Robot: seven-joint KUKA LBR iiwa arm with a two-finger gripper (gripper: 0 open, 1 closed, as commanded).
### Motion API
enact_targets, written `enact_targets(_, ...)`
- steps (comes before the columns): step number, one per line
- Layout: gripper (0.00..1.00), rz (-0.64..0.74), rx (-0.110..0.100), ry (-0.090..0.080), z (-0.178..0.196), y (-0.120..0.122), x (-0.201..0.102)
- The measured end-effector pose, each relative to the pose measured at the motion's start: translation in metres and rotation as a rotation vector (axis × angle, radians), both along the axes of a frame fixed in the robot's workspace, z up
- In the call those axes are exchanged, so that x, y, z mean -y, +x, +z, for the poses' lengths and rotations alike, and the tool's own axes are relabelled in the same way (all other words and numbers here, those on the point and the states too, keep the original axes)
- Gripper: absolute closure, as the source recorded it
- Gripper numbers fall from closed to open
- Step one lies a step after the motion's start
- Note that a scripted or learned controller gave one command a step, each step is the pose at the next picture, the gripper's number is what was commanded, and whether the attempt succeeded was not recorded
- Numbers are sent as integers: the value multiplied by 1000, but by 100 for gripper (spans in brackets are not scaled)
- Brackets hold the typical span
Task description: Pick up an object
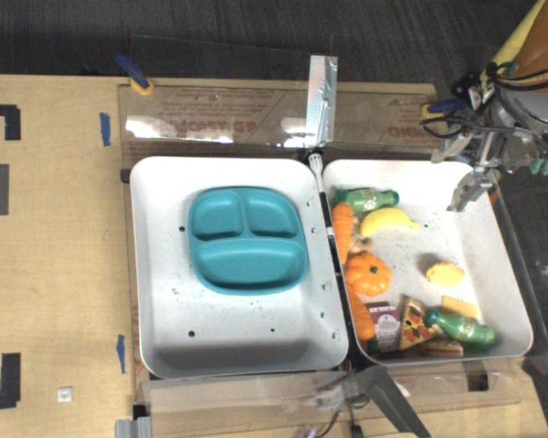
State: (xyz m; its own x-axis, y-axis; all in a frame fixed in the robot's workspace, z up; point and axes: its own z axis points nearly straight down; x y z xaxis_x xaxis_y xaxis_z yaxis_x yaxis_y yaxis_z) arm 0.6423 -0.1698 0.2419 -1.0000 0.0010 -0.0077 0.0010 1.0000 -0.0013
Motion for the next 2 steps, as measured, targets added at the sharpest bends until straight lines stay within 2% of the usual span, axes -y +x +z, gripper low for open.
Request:
enact_targets(1, 0, 101, 16, -4, -127, -23, -15)
enact_targets(2, 0, 16, 3, 0, -153, -61, -5)
